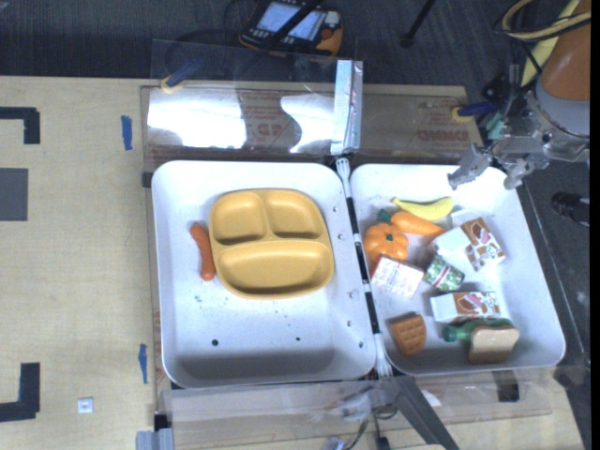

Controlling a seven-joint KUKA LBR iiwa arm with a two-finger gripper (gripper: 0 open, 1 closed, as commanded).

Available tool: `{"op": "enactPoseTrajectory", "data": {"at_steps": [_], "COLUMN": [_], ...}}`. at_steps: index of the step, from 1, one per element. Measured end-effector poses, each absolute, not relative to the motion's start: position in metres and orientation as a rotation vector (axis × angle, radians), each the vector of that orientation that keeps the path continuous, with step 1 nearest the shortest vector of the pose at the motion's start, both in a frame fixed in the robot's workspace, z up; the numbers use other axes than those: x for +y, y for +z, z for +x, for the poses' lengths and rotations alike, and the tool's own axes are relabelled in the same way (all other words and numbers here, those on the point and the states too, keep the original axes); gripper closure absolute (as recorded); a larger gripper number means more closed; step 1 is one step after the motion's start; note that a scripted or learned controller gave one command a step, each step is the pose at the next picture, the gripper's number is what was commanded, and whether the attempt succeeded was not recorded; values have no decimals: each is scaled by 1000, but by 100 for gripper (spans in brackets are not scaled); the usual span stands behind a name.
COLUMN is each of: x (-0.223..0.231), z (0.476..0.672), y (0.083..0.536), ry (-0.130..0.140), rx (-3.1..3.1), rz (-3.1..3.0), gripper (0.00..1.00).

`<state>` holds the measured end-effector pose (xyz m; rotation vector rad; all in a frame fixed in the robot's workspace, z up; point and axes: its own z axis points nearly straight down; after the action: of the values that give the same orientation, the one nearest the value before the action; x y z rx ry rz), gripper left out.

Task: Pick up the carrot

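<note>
Closest to where I stand, at the near edge of the right bin (553,340), lies a tan bread-like block (494,343) with a dark green item tucked against it, and a little left of that a brown waffle-like piece (408,332). The gripper (494,169) hovers above the far right corner of that same bin, its two fingers spread apart with nothing between them, the orange-banded arm (567,73) running off to the right behind it. Just below and left of it a yellow banana (424,207) curves across the bin's far end, and touching the banana's near side is the carrot (415,224): orange, lying flat, its long axis running left to right with a slight slant, the thicker end toward the left beside a small orange pumpkin (386,243) and the narrower end toward the right. Several small printed cartons (469,242) crowd the middle of the bin, near the carrot but apart from it. In the left bin (173,251) sits a yellow divided tray (270,242), with an orange sausage-shaped piece (203,251) lying lengthwise just beside its left edge. Both bins rest on a pale wooden bench (66,279) marked with black and blue tape; a clear plastic panel (244,111) stands behind them, and a handheld pendant (291,24) lies on the dark floor beyond.
</note>
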<state>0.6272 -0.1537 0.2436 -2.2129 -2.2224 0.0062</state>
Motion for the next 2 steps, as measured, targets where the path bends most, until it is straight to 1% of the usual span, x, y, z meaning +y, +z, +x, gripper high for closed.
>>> {"op": "enactPoseTrajectory", "data": {"at_steps": [1, 2], "x": [-114, -134], "z": [622, 617], "y": [124, 138], "ry": [2, 2], "rx": [-2440, -2246], "rz": [-1975, -2196], "gripper": [0, 0]}}
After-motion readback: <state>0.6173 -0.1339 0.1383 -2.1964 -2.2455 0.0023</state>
